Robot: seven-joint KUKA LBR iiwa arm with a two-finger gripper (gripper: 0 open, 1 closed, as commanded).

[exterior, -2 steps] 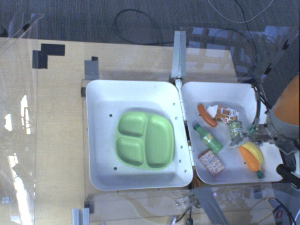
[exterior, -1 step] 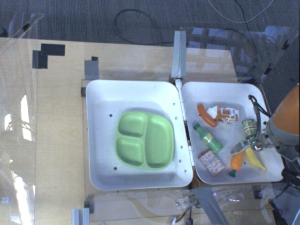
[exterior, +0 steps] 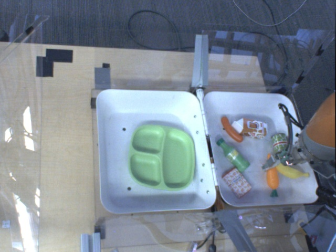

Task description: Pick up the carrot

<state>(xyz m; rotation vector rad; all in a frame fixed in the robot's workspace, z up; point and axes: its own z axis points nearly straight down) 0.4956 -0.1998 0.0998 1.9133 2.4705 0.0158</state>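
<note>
**Arm at the right bin, beside the carrot**

Seen from above at a slant, a pale wooden tabletop (exterior: 63, 156) carries two shallow white bins side by side. The left bin (exterior: 113, 193) holds a light green divided plate (exterior: 161, 156) with three compartments, lying near the bin's middle. The right bin (exterior: 252, 101) holds several small items. The carrot (exterior: 272, 178), orange with a small green tip pointing toward the near edge, lies in the near right part of this bin. Just beside it, to the right, lies a yellow banana (exterior: 292, 172). A green bottle (exterior: 233, 155) lies tilted near the bin's left side, with a red patterned box (exterior: 237, 181) just below it. Farther back lie a red sausage (exterior: 231, 129) and a small orange and white carton (exterior: 254, 128), and a green can (exterior: 279, 141) sits toward the right. The grey arm with its orange band (exterior: 321, 127) reaches in from the right edge. Its gripper (exterior: 277, 159) hangs just above the carrot and banana, near the can; whether the jaws are released or clenched cannot be told.
</note>
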